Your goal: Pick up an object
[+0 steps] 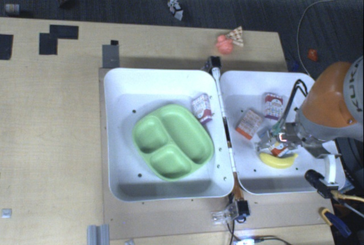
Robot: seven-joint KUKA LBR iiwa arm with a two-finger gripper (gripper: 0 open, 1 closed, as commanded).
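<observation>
**Gripper low in right bin, over banana**

Two shallow white bins, smooth plastic with rounded corners, sit side by side on a pale wood-grain bench. Left bin [116, 124]: one green tray [170, 141], glossy, rounded, three compartments, plus one small red-and-white packet [202, 107] touching the tray's upper right rim. Right bin [244, 181]: one banana [277, 161], one orange-and-white box [249, 123], one red-and-white carton [274, 106]. The box lies tilted, the carton looks roughly upright in the picture.

Banana is yellow, smooth, curved, lying flat near the bin's front right. Its long axis runs left to right across the view, ends curling slightly up toward the gripper. A small red-and-white item sits right on its upper edge, too blurry to name.

One gripper [277, 141], grey metal, just above the banana, touching or nearly so; cannot tell. Whether the jaws are wide or narrow, cannot tell, clutter hides them. The arm's orange band [330, 99] is smooth and rounded, over the bin's right wall.

Behind the bins on the bench: one pink ball [224, 44] beside one tan striped cone-shaped thing [237, 36].
</observation>
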